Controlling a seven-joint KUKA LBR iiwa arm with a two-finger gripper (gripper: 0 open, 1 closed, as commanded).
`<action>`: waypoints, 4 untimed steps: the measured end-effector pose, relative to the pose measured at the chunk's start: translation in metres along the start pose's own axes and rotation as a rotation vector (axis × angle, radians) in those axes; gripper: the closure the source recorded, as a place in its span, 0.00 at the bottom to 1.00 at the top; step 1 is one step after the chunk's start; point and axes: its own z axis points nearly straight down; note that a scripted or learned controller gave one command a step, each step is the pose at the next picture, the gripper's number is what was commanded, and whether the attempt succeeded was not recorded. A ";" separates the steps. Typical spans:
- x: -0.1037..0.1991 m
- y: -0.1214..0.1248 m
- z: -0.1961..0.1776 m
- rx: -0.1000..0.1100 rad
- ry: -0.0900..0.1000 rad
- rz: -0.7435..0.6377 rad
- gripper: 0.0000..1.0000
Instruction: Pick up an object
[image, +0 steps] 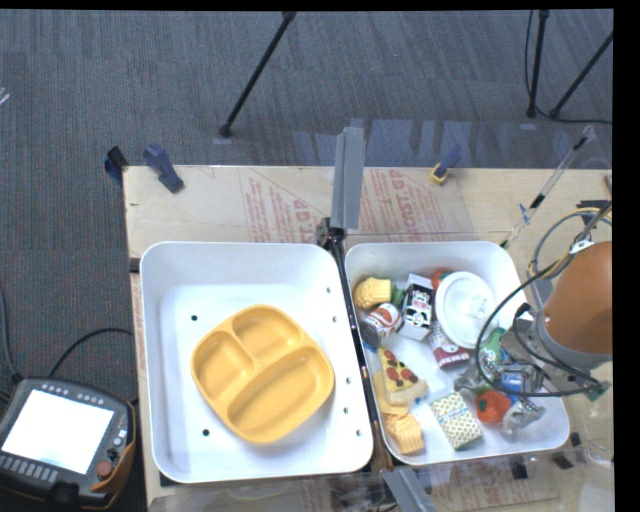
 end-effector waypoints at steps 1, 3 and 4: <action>-0.002 0.002 -0.009 -0.004 -0.002 0.005 1.00; -0.088 0.092 0.000 0.000 0.001 -0.336 1.00; -0.117 0.114 -0.104 0.008 -0.006 -0.243 1.00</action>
